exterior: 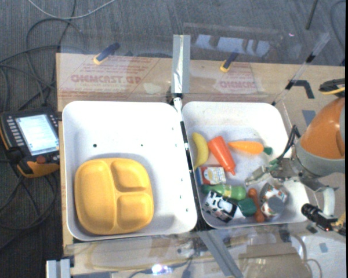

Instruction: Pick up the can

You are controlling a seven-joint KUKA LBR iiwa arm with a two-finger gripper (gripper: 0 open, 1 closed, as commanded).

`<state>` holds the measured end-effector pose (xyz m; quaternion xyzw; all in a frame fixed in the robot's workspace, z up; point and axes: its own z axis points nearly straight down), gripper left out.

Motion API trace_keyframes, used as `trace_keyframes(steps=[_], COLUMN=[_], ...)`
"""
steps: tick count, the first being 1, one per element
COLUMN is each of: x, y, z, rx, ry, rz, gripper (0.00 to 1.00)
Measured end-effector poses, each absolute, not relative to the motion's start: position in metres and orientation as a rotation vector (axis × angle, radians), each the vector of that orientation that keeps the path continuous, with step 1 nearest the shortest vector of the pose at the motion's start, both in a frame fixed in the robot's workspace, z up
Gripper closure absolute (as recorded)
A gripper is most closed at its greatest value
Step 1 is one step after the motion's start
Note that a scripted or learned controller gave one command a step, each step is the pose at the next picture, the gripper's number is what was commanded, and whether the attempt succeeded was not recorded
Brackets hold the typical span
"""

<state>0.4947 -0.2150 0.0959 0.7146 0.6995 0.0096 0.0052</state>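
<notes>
The can (274, 200) is seen in the right bin (232, 113), near its front right corner, with its shiny metal end turned up toward the camera. It is crowded: a small red item (253, 193) lies just beside it on its left, and the green bottle (225, 191) and a black-and-white pack (220, 206) are found a little further left. The gripper (269, 177) is placed just above the can on the far side, and whether its jaws are apart or together cannot be told, because the metal parts are blurred against the can. No grasp is shown. For this step to be done well, the gripper should probably be centred over the can before it is lowered, so that one finger passes between the can and the red item and the other goes on the side of the bin wall. The neighbours could be pushed if the descent is made off-centre. The yellow tray (113, 196) in the left bin (122, 116) is not concerned.
</notes>
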Motion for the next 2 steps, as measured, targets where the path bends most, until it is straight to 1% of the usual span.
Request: trace_keyframes(steps=[1,2], x=[0.4846,0.486], y=[-0.2124,-0.2111], z=[0.0967,0.1047], rx=[2.161,2.159], ry=[2.281,2.283], rz=[-0.001,0.002], gripper=[0.0,1.0])
